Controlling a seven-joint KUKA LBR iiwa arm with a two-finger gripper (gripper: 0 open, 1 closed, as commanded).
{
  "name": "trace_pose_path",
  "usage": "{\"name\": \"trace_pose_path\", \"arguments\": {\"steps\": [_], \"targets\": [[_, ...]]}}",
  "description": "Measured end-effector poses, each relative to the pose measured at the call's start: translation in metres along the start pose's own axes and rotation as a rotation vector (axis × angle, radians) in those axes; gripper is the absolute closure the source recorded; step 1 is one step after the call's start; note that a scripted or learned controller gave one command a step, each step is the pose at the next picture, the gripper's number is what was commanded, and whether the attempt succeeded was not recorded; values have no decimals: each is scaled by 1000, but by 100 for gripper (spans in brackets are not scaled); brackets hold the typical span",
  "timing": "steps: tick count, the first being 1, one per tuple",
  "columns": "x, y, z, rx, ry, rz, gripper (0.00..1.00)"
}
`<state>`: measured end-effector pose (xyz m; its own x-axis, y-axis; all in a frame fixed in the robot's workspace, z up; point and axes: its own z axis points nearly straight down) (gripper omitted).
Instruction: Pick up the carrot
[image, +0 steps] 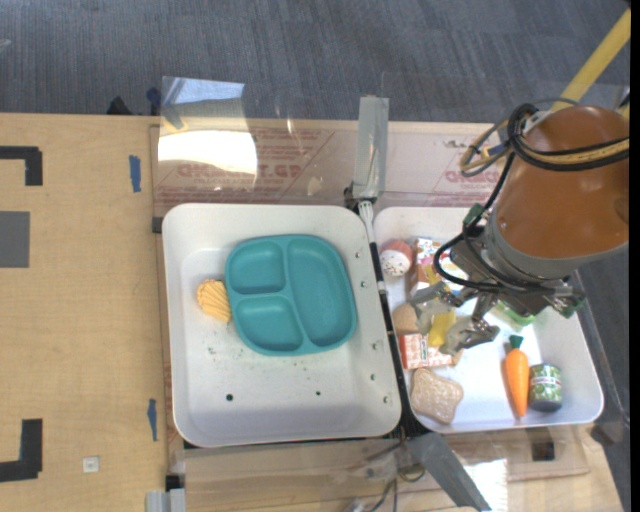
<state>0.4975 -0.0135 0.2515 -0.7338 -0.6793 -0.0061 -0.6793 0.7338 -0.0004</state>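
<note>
Carrot (515, 377) lies lengthwise near the right bin's (580, 352) near-right corner beside a green can (546, 386); gripper (455, 318) hovers left of it, jaw state unreadable, so shift right, straddle its width, descend.

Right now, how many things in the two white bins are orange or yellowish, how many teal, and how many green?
Orange or yellowish: 2, the carrot and the scallop shell
Teal: 1, the divided plate
Green: 1, the small can beside the carrot
Total: 4
</note>
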Motion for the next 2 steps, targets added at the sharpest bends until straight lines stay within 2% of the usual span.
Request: {"name": "trace_pose_path", "arguments": {"steps": [1,2], "targets": [[12,-61,-44,6,-1,-163,100],[77,-154,-174,15,0,-236,100]]}}
